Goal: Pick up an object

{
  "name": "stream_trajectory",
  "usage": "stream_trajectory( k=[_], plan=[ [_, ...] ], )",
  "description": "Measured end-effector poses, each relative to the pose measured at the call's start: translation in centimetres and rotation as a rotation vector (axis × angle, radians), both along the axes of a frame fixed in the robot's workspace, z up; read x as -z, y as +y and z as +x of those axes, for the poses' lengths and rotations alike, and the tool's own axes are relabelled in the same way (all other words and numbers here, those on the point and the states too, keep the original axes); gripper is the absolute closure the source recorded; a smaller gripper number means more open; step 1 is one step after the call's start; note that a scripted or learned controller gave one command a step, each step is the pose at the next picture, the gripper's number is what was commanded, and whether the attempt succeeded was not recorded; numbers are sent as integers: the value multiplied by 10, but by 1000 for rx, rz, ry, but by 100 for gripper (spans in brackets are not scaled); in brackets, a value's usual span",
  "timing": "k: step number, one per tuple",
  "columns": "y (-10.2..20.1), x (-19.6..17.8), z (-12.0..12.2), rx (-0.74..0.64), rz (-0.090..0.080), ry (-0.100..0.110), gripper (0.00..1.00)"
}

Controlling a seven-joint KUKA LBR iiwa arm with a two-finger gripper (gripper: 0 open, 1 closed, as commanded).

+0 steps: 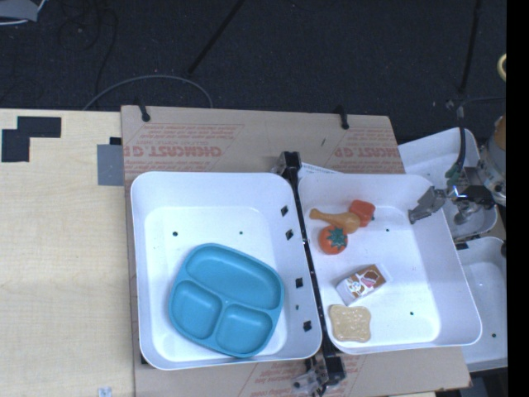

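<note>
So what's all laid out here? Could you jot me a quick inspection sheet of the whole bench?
Surface: two shallow white bins side by side, left bin and right bin, on a cardboard sheet over a light wooden bench.
Job's things: in the right bin, an orange-and-tan toy, a red round toy, a small printed packet, a tan toast-like piece.
Clutter: a blue divided plate in the left bin.
Grippers: gripper over the right bin's right rim, holding nothing.
Cables: dark cables on the floor behind.
Surroundings: dark floor.
</note>
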State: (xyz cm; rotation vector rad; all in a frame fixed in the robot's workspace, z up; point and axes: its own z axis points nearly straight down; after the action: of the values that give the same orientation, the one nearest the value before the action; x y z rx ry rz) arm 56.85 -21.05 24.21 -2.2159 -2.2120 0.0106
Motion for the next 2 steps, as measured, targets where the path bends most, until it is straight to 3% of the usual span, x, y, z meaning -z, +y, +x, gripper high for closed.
stream_trajectory(
  k=[1, 2],
  plan=[
    [0, -6, 2, -2, -3, -11, 0],
    [2, 39, -3, -2, -1, -6, 0]
  ],
)
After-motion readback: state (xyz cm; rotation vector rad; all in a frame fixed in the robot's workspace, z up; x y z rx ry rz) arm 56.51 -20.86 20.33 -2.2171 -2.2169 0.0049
